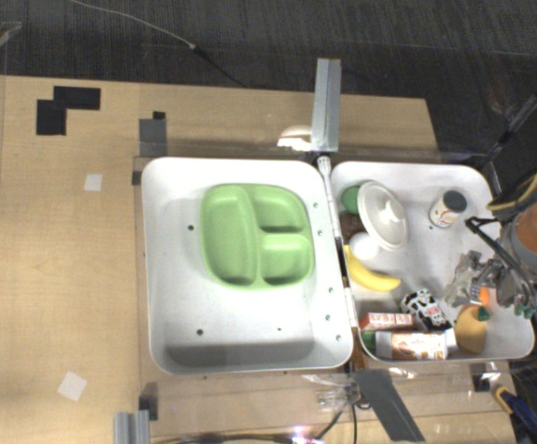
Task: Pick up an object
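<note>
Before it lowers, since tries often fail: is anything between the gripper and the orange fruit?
Nothing visible. The gripper sits just above the orange fruit in the right bin; the cow toy lies close on the fruit's left.

1. A wooden bench (55,276) fills the left and middle of the frame.
2. Black angular marks (65,107) sit on it at upper left.
3. Two pale square patches (93,182) lie on its left part.
4. Dark carpet (250,17) and a thin white cable (111,9) run along the top.
</note>
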Available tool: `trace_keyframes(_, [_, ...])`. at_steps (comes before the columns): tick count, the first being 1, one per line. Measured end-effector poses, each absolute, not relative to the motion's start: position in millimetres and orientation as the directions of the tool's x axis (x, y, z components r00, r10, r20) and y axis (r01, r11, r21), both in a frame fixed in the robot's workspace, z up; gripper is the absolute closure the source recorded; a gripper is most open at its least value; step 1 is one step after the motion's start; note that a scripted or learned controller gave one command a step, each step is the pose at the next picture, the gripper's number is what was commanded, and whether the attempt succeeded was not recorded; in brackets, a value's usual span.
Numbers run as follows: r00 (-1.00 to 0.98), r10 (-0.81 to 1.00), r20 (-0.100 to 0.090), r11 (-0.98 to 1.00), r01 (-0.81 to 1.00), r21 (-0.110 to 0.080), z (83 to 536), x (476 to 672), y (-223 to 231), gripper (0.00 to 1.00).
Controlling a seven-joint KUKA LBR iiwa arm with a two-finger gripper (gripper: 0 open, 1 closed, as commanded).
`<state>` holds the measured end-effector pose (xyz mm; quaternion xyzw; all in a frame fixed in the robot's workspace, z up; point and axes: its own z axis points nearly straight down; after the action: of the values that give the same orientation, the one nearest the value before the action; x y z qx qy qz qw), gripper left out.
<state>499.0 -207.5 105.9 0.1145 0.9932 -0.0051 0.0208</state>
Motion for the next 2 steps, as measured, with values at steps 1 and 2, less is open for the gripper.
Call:
trace_keyframes(1, [-0.982,0.189,-0.008,0.982,0.189,0.000,123,489.2,-182,1.00])
trace_keyframes(2, [-0.984,-0.178,-0.008,0.984,-0.178,-0.002,100,489.3,-118,1.00])
